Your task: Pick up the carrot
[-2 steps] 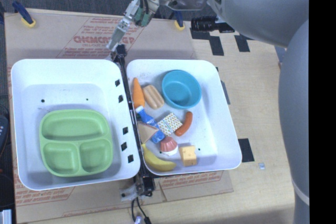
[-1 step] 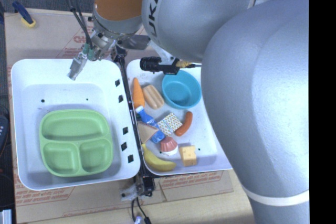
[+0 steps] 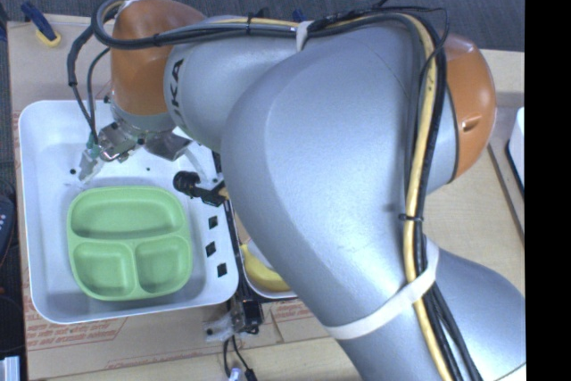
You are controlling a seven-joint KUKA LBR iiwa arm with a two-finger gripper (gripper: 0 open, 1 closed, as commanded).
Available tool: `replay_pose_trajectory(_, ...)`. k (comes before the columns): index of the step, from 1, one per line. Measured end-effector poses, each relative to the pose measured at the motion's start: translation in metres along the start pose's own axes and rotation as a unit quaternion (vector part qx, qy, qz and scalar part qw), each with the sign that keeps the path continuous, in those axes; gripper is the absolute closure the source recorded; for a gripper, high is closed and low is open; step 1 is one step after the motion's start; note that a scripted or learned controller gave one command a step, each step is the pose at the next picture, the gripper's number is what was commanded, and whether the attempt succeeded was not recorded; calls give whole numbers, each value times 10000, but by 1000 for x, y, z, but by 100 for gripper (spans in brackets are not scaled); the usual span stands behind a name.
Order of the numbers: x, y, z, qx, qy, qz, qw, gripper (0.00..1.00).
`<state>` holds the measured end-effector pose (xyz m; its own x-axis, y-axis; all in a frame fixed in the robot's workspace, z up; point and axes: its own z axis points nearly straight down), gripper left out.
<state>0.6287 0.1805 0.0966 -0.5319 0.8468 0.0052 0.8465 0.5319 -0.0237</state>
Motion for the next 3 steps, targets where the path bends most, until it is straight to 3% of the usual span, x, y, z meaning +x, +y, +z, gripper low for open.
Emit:
replay_pose_trajectory(1, 34, -157, -57, -79, -15, 0, 10000, 0)
replay_pose_trajectory(2, 83, -131, -53, -77, -5, 1565, 9877, 0)
replay_pose_trajectory(3, 95, -111, -2, -226, -12, 1848, 9825, 0)
